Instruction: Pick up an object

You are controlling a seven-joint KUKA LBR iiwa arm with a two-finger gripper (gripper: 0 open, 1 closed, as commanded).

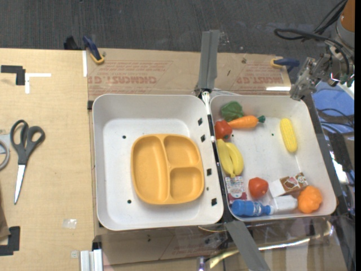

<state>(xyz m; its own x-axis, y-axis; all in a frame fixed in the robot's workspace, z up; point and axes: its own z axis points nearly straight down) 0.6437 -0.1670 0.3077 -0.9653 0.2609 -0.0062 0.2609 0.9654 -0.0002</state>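
Where gripper (309, 79) hovers, seemingly open, yellow corn (288, 134)

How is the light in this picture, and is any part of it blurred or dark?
In the camera view the light is even and soft: the yellow divided plate and the banana look sharp, with weak shadows. The white bins are bright but not glaring. The arm's hand at the upper right looks slightly blurred and lies in a dimmer, cluttered corner.
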